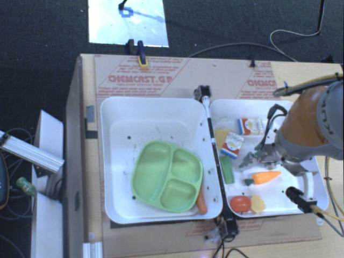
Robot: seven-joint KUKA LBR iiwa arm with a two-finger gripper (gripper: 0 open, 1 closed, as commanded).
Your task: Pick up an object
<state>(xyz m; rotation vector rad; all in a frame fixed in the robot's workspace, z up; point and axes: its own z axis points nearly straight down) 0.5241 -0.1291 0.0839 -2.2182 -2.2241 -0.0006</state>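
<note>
The hand [252, 159] hangs low in the right bin [279, 107], its fingers slightly parted with nothing between them. A toy carrot [265, 177] lies just beside it at five o'clock. At nine o'clock, the left bin [121, 117] holds a green tray [166, 174].

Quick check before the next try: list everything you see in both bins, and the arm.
Left bin: 1, white, view's left.
Tray: 1, green, three compartments, left bin.
Sausage: 1, orange-brown, left bin, beside tray.
Right bin: 1, white, view's right.
Cartons: 2, white-red-blue, right bin top.
Green stick: 1, right bin's left edge.
Carrot: 1, orange, right bin centre.
Tomato: 1, red, bottom.
Yellow piece: 1, beside tomato.
Gripper: 1, grey, above carrot.
</note>
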